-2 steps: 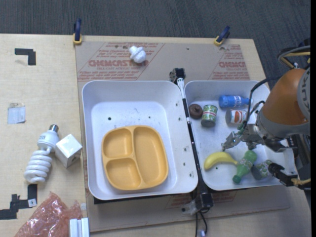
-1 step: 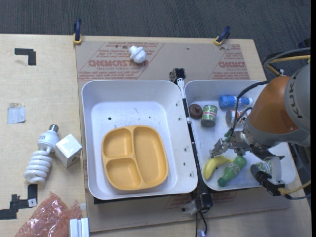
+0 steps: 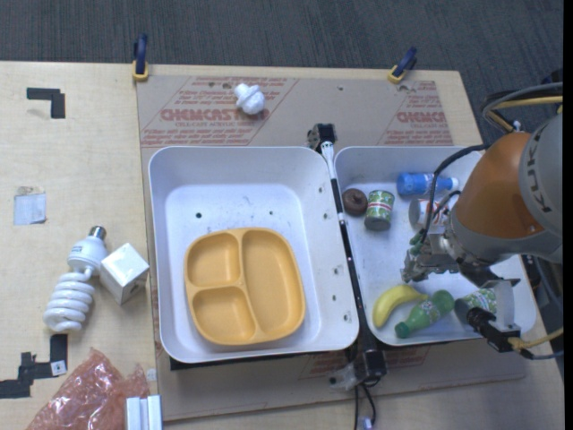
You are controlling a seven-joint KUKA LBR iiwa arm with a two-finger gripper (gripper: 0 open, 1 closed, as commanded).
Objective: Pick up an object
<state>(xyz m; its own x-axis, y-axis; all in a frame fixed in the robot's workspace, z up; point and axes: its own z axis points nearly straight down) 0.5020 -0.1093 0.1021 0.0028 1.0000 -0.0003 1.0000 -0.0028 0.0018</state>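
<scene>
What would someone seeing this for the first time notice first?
Probably the yellow divided tray, alone in the left bin. Next, the grey arm with its orange band hanging over the right bin, its gripper just above a banana and a green bottle. A spiral light bulb lies on the bench at far left.

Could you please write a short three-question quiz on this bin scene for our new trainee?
1. True or false: the yellow divided tray lies in the left bin.
2. Which item lies nearest the end effector? A) banana B) blue bottle C) light bulb
3. Fill in: the green bottle lies beside the banana in the ____ bin.

Key: 1 true; 2 A; 3 right.
</scene>
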